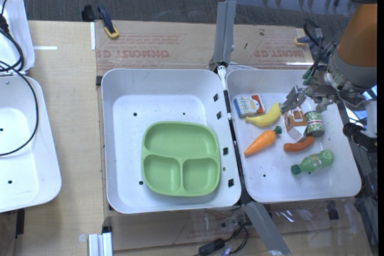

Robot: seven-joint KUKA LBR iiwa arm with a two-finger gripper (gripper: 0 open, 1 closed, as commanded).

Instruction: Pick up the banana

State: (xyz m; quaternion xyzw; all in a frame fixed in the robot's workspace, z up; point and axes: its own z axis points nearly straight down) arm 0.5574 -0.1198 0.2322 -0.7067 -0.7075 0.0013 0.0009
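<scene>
My gripper (295, 99), jaw state seemingly unreadable, hovers near the right bin's (300, 192) far edge, lining up the banana (264, 117).

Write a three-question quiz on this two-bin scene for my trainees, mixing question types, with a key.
1. True or false: the banana lies in the right bin.
2. Which item lies just below the banana?
A. carrot
B. green bottle
C. can
3. Fill in: the left bin holds a green ____ with three compartments.

Key
1. True. It lies near that bin's upper left, beside a small blue and white packet.
2. A. The carrot lies lower left of the sausage.
3. Tray. The gripper is over the right bin, right of the banana.
</scene>
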